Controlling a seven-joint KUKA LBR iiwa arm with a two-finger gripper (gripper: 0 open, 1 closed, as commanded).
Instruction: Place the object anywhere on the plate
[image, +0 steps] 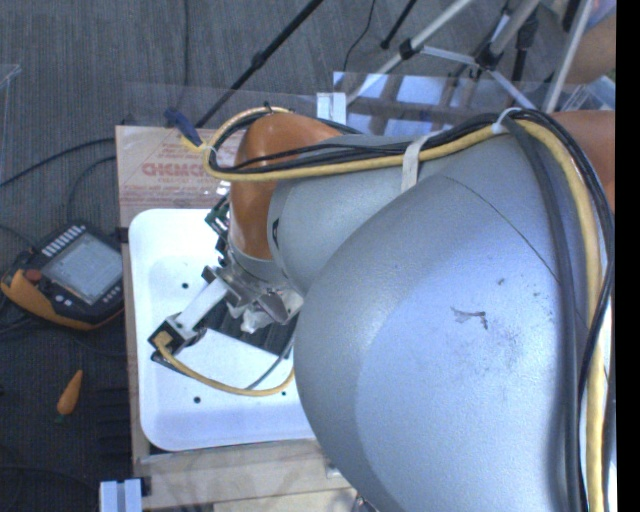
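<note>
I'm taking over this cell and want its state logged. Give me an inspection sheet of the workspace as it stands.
Surface: white bin, seen at its left and front; the arm covers the rest.
Job's things: nothing seen.
Clutter: nothing seen.
Grippers: gripper low over the bin, below the orange band; open or shut cannot be told.
Cables: yellow cable and black ones strapped along the arm.
Surroundings: pendant and a small orange item on the dark carpet at left; printed cardboard behind the bin; tripod legs at top.
</note>
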